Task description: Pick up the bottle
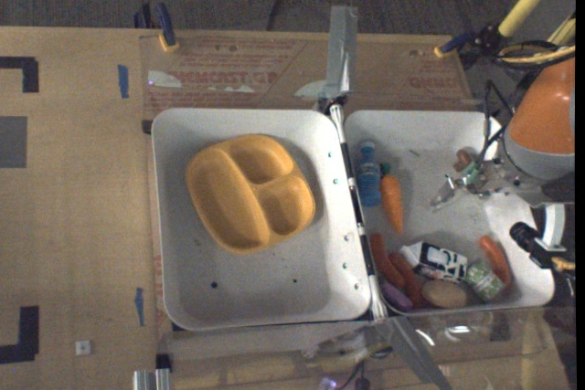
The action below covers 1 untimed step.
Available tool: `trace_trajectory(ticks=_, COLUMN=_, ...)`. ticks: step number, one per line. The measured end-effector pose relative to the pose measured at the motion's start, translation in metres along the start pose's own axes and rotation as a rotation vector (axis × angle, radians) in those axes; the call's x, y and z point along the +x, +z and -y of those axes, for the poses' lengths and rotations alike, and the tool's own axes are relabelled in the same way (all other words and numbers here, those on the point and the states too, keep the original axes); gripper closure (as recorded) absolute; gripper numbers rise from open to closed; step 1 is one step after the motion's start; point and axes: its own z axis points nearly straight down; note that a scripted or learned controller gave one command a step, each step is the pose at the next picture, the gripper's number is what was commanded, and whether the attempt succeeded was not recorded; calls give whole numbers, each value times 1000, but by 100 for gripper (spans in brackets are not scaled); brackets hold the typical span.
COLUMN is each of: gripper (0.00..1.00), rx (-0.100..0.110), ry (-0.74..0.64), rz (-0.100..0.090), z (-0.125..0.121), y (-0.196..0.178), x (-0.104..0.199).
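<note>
The bottle [368, 173] lies on its side in the right bin [430, 137], hard against that bin's left wall. It is small, of clear blue plastic, with a darker cap at its far end and a pale label band around its middle. Just beside it, on its right, lies a carrot [392, 202], a smooth orange cone with a green tip pointing away from the camera.

The end effector [454, 188] hangs over the right half of the same bin, well apart from the bottle. It is bare metal, thin and angular, and its two fingers look spread, with nothing between them. Behind it the arm [545, 119] swells into a glossy orange dome above a grey collar.

Along the near wall of the right bin sits a jumble: two reddish sausages [388, 268], a purple piece [398, 296], a brown potato [444, 293], a black-and-white carton [440, 261], a greenish can [484, 281] and a second small carrot [496, 258].

The left bin [183, 288] holds a yellow plate [250, 193], a rounded matte dish split into three hollows. Both bins are smooth white plastic with rounded corners, resting on a flat brown cardboard surface [73, 196] marked with blue tape.
</note>
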Motion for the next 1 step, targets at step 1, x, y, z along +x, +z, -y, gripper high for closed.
trace_trajectory(ticks=1, gripper=100, rx=1, ry=2, rz=3, z=1, y=-9, x=-2)
